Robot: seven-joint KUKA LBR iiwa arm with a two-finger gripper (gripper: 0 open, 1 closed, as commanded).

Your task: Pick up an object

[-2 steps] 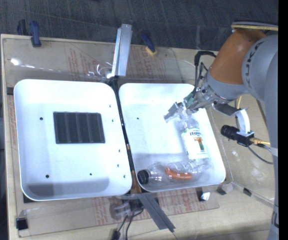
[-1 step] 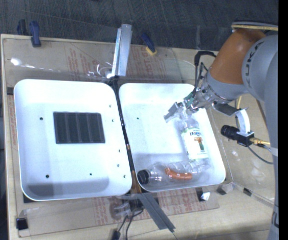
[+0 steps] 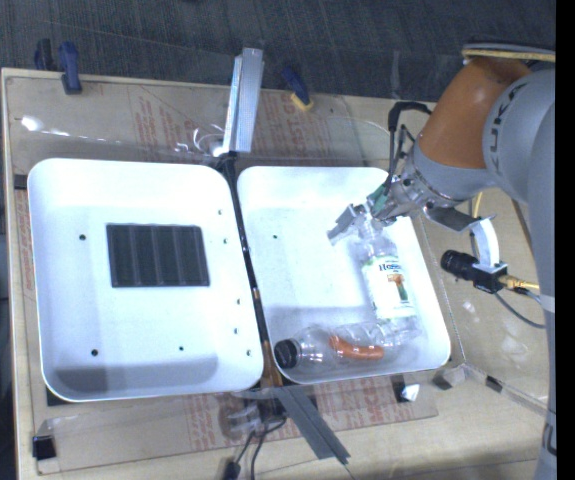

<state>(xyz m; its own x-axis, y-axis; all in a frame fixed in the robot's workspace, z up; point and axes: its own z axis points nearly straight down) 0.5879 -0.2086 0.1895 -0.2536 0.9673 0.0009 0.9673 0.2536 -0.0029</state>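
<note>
1. Desk (image 3: pixel 57 103): pale wooden surface spanning the frame, carrying two shallow white bins side by side; blue clamps along its upper edge.
2. Left bin (image 3: pixel 67 193): centre-left of the frame, with a dark ribbed rectangular panel (image 3: pixel 157 255) lying flat near its middle.
3. Right bin (image 3: pixel 287 218): centre-right of the frame, touching the left bin along a dark seam; holds all the loose objects.
4. Arm (image 3: pixel 487 118): grey with an orange band, entering from the upper right of the frame and slanting down toward the upper right corner of the right bin.
5. Gripper (image 3: pixel 362 218): low over the upper right part of the right bin, pointing toward the lower left; state of closure cannot be told at this resolution.
6. Clear plastic bottle with white label (image 3: pixel 387 278): lying in the right half of the right bin, lengthwise from upper left to lower right, its upper end just beside and below the gripper; contact with the gripper not discernible.
7. Clear bottle with dark cap (image 3: pixel 317 348): lying along the lower edge of the right bin, cap toward the lower left, well apart from the gripper.
8. Orange item (image 3: pixel 355 349): seen within or against that clear bottle, near the lower right corner of the right bin, just below the labelled bottle's lower end.
</note>
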